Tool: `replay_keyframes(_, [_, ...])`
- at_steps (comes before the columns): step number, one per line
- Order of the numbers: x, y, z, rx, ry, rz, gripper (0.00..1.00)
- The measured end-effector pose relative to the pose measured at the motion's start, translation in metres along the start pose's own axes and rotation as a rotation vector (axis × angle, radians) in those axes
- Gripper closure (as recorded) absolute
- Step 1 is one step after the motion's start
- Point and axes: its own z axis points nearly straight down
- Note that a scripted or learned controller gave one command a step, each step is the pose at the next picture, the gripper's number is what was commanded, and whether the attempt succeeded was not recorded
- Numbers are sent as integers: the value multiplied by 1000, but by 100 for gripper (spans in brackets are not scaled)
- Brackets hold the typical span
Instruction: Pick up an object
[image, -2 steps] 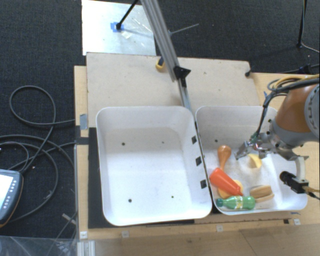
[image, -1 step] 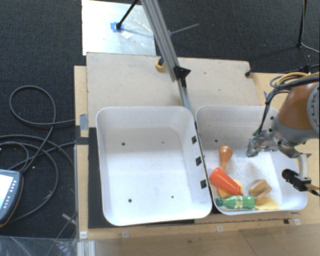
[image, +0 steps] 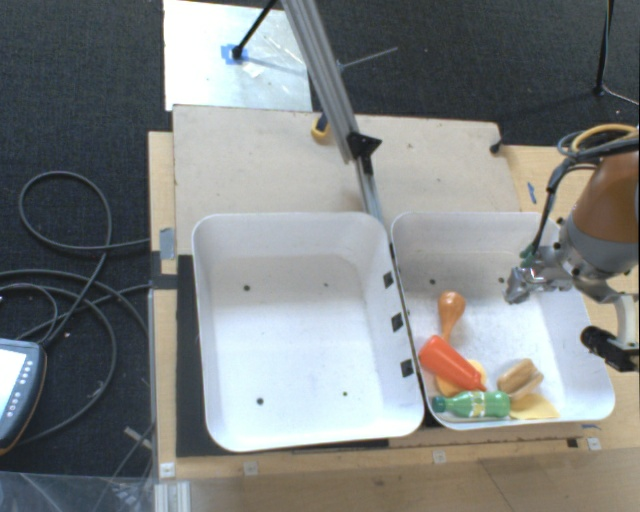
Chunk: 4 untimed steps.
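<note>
Arm at the frame's right edge, half cut off, its claw (image: 518, 285) hanging over the right bin (image: 470, 235); too small and blurred to tell its state. Low in that bin huddle an orange carrot (image: 447, 360), green bottle (image: 472, 404), tan bread roll (image: 520, 377) and a pale orange pear shape (image: 452, 310), overlapping.

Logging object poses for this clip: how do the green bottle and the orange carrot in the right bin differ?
The green bottle is green and lies flat along the bin's near wall; the orange carrot is red-orange and lies diagonally, further from that wall. The bottle looks slimmer, the carrot thicker and tapered. Both lie in the right bin, close together, apart from the arm.
</note>
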Motion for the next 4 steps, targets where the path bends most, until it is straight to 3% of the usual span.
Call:
replay_keyframes(2, [-5, -5, -109, -4, -2, -3, 100])
replay_keyframes(3, [-5, -4, -108, 2, 0, -4, 100])
replay_keyframes(4, [51, -15, -115, 3, 3, -8, 100])
